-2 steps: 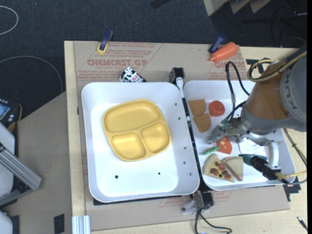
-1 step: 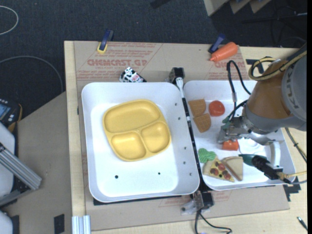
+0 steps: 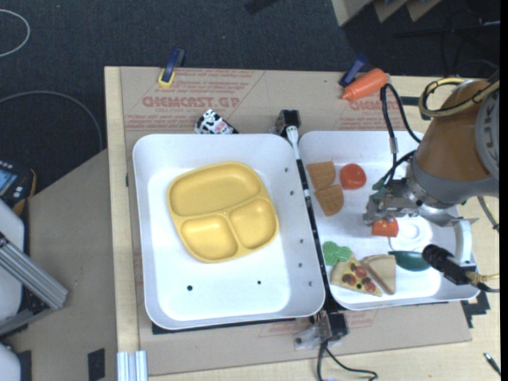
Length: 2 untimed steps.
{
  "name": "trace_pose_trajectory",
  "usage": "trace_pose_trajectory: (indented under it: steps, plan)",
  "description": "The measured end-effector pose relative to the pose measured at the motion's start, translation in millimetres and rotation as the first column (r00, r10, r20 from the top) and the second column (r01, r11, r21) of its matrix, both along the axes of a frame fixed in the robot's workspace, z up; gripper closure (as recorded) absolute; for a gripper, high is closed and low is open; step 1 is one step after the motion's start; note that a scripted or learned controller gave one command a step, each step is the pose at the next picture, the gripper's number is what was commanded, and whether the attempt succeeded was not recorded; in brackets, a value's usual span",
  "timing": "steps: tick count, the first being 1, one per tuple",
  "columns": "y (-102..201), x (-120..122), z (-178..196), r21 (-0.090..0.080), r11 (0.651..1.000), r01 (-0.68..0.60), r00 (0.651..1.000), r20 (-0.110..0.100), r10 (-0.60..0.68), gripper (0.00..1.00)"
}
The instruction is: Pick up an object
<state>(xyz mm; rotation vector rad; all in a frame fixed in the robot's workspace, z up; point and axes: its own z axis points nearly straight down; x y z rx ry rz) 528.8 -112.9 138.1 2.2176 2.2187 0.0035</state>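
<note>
From above, the gripper (image 3: 386,213) is low in the right bin (image 3: 444,292), right on top of a small red-orange toy (image 3: 385,228) (maybe a toy carrot). I cannot tell if it is pinching the toy. To do well, squeeze around the toy's middle, then lift slowly, straight up.

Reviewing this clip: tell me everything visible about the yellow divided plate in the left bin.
The yellow divided plate looks like smooth moulded plastic, with rounded corners and three compartments: one large along its upper side, two smaller below. It lies flat and right side up, turned slightly askew to the bin walls, in the upper middle of the left bin. Nothing lies in its compartments. It rests on the bin floor apart from the walls, and far from the claw, which is over the right bin.
</note>
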Motion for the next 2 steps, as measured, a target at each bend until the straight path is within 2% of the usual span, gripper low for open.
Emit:
trace_pose_trajectory:
  steps: [2]
  plan:
    - [4.8,2.7,89.7,0.0,1.0,-0.001,1.0,0.002,0.001,1.0]
